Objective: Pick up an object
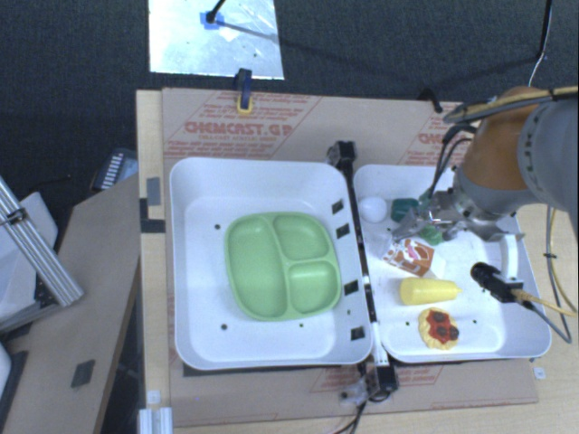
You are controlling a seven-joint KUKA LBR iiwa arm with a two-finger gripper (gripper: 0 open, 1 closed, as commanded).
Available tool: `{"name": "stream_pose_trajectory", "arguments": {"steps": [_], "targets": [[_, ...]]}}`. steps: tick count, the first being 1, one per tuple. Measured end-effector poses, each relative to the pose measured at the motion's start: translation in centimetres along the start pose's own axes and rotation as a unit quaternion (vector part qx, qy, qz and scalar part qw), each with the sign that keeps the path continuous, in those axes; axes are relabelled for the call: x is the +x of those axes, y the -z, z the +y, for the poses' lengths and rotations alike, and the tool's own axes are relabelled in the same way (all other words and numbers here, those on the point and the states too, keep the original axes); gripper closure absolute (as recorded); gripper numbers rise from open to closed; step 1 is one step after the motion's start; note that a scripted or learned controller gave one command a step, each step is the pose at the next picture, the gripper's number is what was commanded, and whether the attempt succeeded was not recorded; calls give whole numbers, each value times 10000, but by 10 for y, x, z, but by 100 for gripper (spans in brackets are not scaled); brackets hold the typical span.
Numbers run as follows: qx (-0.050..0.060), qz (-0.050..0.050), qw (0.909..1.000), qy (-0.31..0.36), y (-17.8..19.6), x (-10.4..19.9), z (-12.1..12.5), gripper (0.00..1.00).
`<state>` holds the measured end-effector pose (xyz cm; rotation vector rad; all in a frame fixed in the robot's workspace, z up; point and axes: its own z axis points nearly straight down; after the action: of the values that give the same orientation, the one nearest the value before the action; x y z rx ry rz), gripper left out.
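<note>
While the gripper (432, 217), its grip impossible to tell, is being held low in the right bin (525, 333), the packet (410, 257) just beside it is being judged light, soft and slippery, best pinched across its 2 long edges.

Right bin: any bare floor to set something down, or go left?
Right bin is crowded: white ball, teal piece, packet, yellow piece and pizza toy fill its left half, gripper among them. Bare: its near-right corner. Left bin has bare floor all round the green plate, wide by its left wall.
</note>
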<state>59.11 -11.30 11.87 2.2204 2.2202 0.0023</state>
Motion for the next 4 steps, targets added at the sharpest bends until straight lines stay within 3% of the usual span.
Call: {"name": "stream_pose_trajectory", "arguments": {"steps": [1,2,3,4], "targets": [[-67,-4,10000,11,-12,0,5,0],[-106,8,9999,10,0,1,8,100],[-29,-8,10000,21,65,0,10,100],[-8,-2,10000,25,83,0,11,100]]}}
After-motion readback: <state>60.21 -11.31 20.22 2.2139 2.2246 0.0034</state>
